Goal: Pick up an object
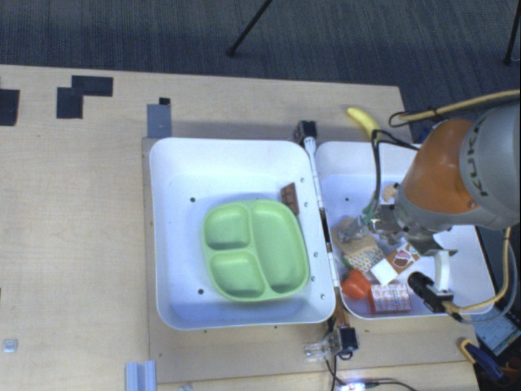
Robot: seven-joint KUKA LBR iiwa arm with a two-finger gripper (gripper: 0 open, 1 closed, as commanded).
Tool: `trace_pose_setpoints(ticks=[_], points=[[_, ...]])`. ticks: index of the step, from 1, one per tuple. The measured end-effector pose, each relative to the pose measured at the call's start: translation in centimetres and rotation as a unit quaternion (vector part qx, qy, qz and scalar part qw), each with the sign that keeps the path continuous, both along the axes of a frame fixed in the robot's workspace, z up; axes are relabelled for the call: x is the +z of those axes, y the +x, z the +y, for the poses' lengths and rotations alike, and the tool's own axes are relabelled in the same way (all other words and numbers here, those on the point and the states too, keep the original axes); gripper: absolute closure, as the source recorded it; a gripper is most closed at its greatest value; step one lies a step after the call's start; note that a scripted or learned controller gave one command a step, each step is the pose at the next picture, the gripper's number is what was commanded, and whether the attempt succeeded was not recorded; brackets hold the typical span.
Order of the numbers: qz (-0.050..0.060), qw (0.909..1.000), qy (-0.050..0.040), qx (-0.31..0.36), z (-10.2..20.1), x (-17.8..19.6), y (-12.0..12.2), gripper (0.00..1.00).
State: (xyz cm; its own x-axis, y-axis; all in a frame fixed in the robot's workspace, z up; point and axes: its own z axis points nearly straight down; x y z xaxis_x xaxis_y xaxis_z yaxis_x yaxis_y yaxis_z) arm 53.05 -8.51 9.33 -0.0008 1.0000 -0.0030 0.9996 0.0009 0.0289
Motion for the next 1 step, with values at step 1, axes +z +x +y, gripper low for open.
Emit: trace_pose_setpoints(ticks=[1], points=[[-0.008, 1.0000, 0.0008, 0.001, 0.22, 1.45, 0.54, 1.00]])
